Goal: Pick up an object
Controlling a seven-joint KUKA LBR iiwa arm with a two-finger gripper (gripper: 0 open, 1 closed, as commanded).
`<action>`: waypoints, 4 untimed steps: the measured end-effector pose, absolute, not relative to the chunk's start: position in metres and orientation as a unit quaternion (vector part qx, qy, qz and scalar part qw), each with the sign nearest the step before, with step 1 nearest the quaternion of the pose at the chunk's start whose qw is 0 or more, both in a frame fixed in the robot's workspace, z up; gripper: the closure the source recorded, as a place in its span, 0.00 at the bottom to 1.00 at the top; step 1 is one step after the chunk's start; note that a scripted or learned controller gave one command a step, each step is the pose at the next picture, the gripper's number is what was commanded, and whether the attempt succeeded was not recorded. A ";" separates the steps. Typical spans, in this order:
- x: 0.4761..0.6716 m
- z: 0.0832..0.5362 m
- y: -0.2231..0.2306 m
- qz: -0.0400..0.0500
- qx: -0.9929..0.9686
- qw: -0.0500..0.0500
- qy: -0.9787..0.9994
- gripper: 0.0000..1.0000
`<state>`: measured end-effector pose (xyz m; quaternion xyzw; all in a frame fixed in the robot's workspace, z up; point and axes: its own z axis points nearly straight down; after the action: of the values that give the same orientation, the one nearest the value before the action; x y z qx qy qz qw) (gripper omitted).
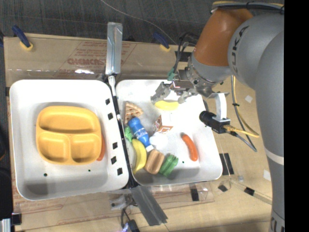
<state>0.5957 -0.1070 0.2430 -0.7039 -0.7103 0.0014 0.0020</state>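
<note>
Item: right bin (208,151), our landmark. We logged gripper (170,94) low over its far end, fingers spread, pinching nothing. Pale yellow piece (167,105) lay just beneath fingertips, likeliest target. Blue bottle (137,129), banana (139,153), orange sausage (190,146) sat toward near side. Yellow tray (69,134) in bin left of landmark. We judged risk: flat, low piece could slip from closing fingers, leaving empty grasp.

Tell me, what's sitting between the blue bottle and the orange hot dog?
In the camera view, a small brown-and-white carton lies between the blue bottle and the orange hot dog, on the right bin's white floor.
</note>
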 end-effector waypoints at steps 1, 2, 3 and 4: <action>0.597 0.110 -0.106 -0.002 -0.681 -0.002 -0.733 0.00; 0.641 0.091 -0.120 0.001 -0.670 0.002 -0.742 0.00; 0.553 0.091 -0.133 0.001 -0.664 0.002 -0.748 0.00; 0.554 0.100 -0.133 0.002 -0.662 0.002 -0.750 1.00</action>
<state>0.5542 -0.1326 0.0998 -0.6617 -0.7498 0.0017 0.0024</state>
